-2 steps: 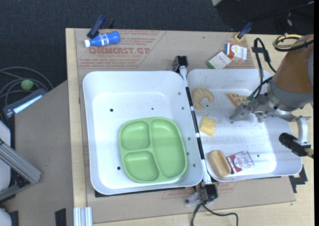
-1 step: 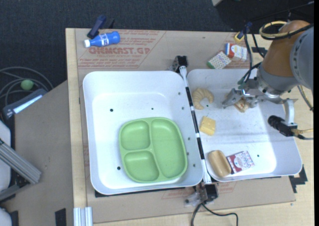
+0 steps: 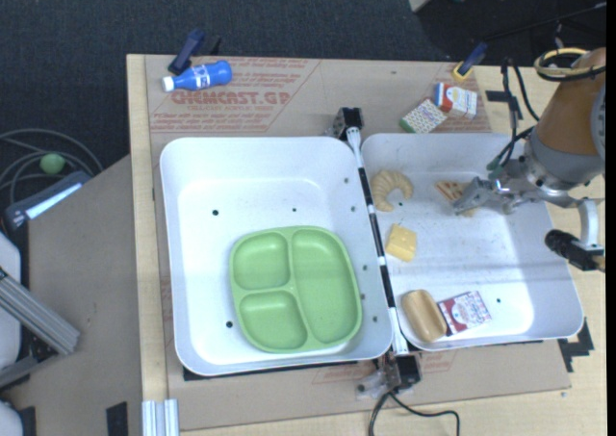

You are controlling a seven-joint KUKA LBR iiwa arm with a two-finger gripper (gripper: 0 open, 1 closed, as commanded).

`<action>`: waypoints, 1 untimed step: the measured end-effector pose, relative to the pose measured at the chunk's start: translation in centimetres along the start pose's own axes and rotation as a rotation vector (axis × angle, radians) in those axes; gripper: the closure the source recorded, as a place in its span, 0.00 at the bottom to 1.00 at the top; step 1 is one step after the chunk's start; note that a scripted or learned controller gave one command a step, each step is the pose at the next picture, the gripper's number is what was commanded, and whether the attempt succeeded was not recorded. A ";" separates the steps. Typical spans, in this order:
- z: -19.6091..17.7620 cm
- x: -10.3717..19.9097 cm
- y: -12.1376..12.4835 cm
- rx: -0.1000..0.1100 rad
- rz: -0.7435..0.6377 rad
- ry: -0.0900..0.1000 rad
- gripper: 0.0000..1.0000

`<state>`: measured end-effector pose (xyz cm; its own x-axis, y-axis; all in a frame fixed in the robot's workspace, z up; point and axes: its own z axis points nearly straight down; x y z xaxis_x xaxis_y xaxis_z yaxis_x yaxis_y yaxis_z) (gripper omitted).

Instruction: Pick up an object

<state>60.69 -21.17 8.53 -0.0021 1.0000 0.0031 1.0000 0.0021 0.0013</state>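
Overhead, the grey two-finger gripper (image 3: 469,201) sat low in the right white bin (image 3: 539,323), its tips at a small tan waffle-like piece (image 3: 449,190); whether it was open or gripping, I could not tell. Croissant-shaped pastry (image 3: 392,188) and yellow cheese wedge (image 3: 401,243) lay nearby. Judged best: centre over the piece, close squarely, lift straight.

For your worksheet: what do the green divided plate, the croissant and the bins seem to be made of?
Green divided plate: probably moulded plastic, with a smooth, even colour and soft sheen. Croissant: likely a plastic or foam toy, uniformly tan with tidy ridges, though real pastry cannot be ruled out. Bins: apparently thin white plastic, glossy with rounded corners.
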 end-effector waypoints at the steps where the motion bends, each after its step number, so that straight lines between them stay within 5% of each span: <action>1: 0.1 2.9 -6.0 0.003 0.002 -0.002 0.00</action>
<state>54.73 -18.32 8.44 0.0003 1.0000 0.0007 1.0000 -0.0003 -0.0014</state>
